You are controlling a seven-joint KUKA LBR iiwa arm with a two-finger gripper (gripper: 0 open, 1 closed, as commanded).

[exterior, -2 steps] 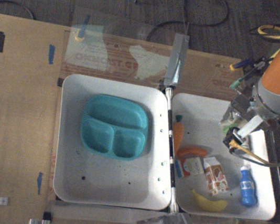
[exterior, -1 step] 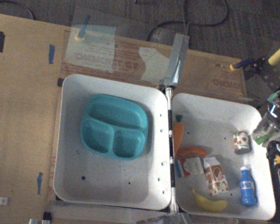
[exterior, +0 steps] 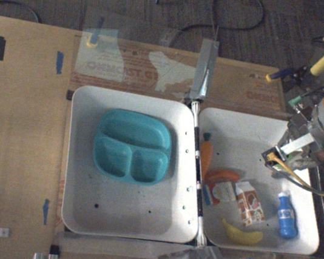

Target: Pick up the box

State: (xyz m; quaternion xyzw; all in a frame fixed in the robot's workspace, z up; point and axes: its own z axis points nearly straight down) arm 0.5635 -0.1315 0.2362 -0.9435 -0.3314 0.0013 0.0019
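Observation:
The box point(exterior: 249, 205) is a small white and red-brown carton. It lies tilted in the lower middle of the right bin point(exterior: 242, 130). The gripper point(exterior: 286, 154) hangs over the upper right part of that bin, up and to the right of the box and well apart from it. Nothing shows under or in the gripper. The arm reaches in from the right edge, its orange band at the top right.
Around the box lie a white and red packet point(exterior: 223, 192), a red curved piece point(exterior: 222, 176), an orange carrot point(exterior: 206, 155), a yellow banana point(exterior: 242, 233) and a blue bottle point(exterior: 286, 216). The left bin point(exterior: 76, 203) holds a teal divided tray point(exterior: 133, 145).

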